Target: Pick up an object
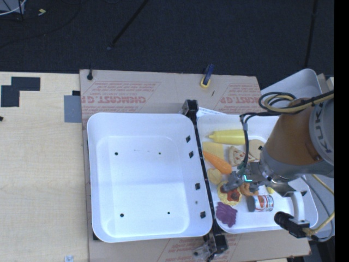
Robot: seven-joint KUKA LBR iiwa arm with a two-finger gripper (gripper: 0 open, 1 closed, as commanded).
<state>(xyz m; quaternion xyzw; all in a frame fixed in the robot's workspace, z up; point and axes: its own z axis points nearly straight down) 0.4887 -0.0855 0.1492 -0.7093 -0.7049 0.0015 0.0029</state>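
On the bench the left bin [143, 176] stands bare. Beside it, the right bin [283, 227] carries a purple toy [226, 214] near its front left corner, a carrot [217, 161] and a yellow toy [226, 136] toward the back, and a small can [263, 203] in front. The gripper [240, 180] is down among the toys; its state I cannot tell. Crowded toys may slip or block the grasp.

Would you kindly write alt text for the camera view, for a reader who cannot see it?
A grey arm with an orange band reaches from the right, its gripper low over a pile of small toys in the right white bin: a yellow corn cob, an orange carrot, a purple piece. The left white bin sits alongside.
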